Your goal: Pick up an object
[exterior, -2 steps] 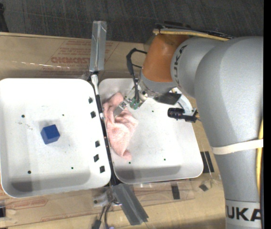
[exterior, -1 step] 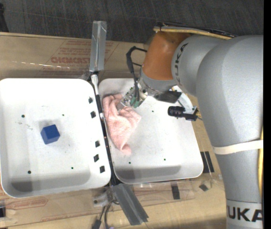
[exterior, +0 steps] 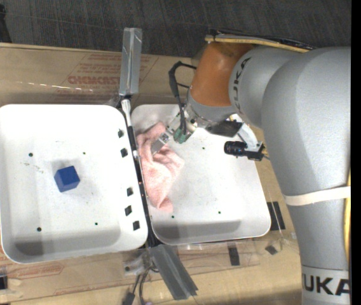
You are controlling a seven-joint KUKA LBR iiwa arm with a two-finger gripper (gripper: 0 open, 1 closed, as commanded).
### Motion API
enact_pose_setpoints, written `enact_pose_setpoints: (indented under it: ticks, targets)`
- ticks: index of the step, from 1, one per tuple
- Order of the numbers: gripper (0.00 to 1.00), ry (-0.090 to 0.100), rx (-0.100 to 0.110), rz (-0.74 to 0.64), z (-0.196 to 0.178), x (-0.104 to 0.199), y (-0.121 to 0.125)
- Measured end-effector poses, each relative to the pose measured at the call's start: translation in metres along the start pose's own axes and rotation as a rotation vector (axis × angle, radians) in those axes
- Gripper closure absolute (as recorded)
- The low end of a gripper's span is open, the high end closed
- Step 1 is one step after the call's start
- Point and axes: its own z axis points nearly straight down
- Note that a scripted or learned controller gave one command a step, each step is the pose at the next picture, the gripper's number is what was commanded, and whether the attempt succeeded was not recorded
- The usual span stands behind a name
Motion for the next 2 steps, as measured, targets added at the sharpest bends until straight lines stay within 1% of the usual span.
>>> enact_pose_setpoints:
  ticks: [1, 2]
  targets:
    - [0.0, -0.001, -0.002, 0.123, 0.0085, -0.0089, 0.0054]
    - [0.0, -0.002, -0.003, 0.145, 0.0083, -0.0056, 0.0017]
